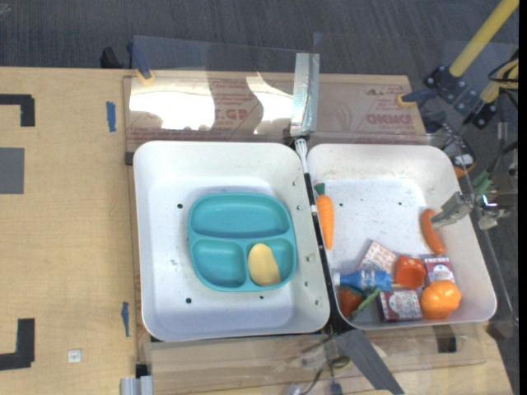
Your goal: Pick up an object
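White plastic makes up both shallow bins: the left bin [156, 220] carries a teal divided tray [235, 220] with a yellow potato-like piece [263, 264] in its lower right compartment, and the right bin [387, 175] holds every other candidate for picking. Most of those sit jammed together in its lower corner, where an orange fruit [440, 299], small printed cartons [380, 257], a red piece [408, 270] and a blue item [362, 281] touch or overlap, so a grasp there would likely catch two things or knock one aside. The carrot [325, 219] lies hard against the dividing wall, and a finger could strike that rim. The small orange-red sausage-shaped piece [431, 230] near the right wall looks round and prone to roll. The gripper [458, 208] hangs just beside it at the bin's right edge, dark against clutter, and I cannot tell how its claw stands. Carton labels are unreadable, and the blue item is partly covered.
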